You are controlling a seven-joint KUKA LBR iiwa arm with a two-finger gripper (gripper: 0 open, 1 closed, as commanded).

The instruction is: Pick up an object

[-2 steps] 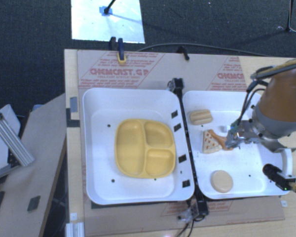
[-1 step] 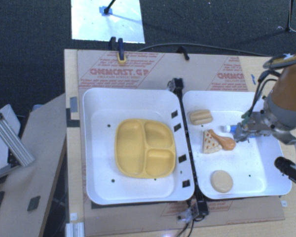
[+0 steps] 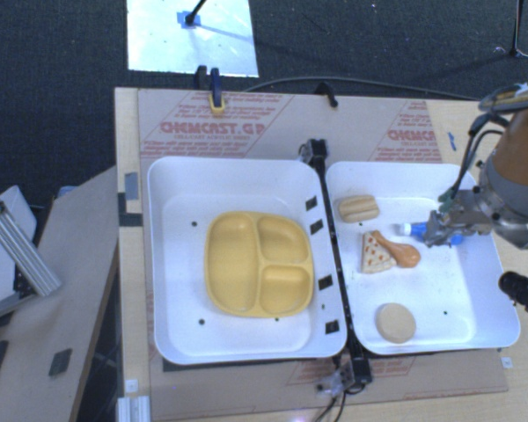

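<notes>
Food pieces lying in the right white bin, gripper low at their far right

Food pieces, four of them, sit loose on the floor of the shallow white plastic right bin. Nearest the camera is a round tan biscuit-like disc, lying flat close to the bin's front wall and well apart from the rest. Farther back, near the bin's middle, a pale triangular wedge with small holes, like a cheese slice, lies touching an orange-brown drumstick-shaped piece that runs slantwise just to its right. Beyond those, close to the divider between the bins, a tan hot-dog-bun shape rests on its side.

The grey gripper hangs low over the right half of this bin, just right of the drumstick's thick end, with a small blue-and-white item just beside its tip. Whether the fingers are spread or pressed together cannot be told from this angle, and nothing can be made out between them. Above the wrist the arm's orange band reaches out to the right.

In the left white bin a yellow plastic divided plate with three compartments lies flat in the middle. Both bins stand on a brown printed board on the table, and at the far edge a yellow-and-blue clamp grips that board
</notes>
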